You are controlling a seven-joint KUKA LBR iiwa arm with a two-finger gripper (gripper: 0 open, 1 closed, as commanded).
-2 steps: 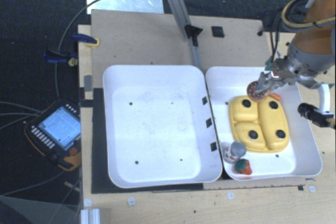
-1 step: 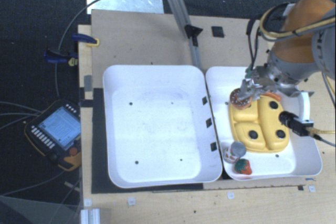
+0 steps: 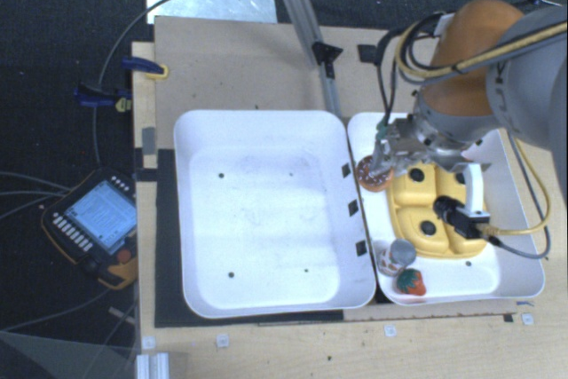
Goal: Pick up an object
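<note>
My gripper reaches down into the right bin, near its left wall. Right at its tips lies a small round brown object, partly covered by them. A large yellow moulded toy lies just right of the gripper in the middle of the bin. Near the bin's front left sit a small grey-capped item and a red and green strawberry-like piece. The arm's grey and orange wrist hides the bin's back part.
The left bin stands beside the right one, joined by black clips along the shared wall. A teach pendant lies on the floor at left. A metal pole slants in from the top. Cables hang off the wrist over the right bin.
</note>
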